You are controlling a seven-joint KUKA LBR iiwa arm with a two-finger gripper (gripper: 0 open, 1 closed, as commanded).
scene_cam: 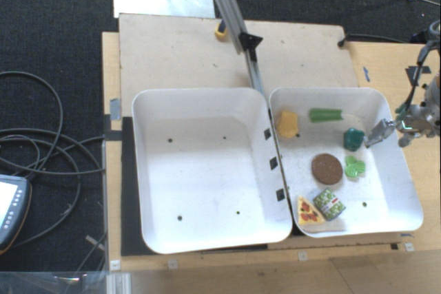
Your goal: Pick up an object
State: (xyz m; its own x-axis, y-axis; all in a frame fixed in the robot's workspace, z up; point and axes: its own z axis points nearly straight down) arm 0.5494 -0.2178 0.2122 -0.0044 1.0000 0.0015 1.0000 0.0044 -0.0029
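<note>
Fingers (381, 131) hover beside teal object (353, 140).

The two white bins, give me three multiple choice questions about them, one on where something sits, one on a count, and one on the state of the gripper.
1. Where does the brown disc lie?
A. In the left bin
B. In the right bin, near its middle
C. On the bench outside the bins

2. How many objects lie in the right bin?
A. Three
B. Five
C. Seven

3. What is the gripper doing?
A. Lifting the brown disc clear of the bin
B. Hanging over the right bin's right side with nothing seen between its fingers
C. Pressing into the left bin's floor

Answers:
1 B: the disc sits among the other objects in the right bin.
2 C: yellow block, green cylinder, teal piece, brown disc, light green piece, pizza-slice toy and green-red packet.
3 B: the gripper hangs beside the teal piece, holding nothing visible.
</note>
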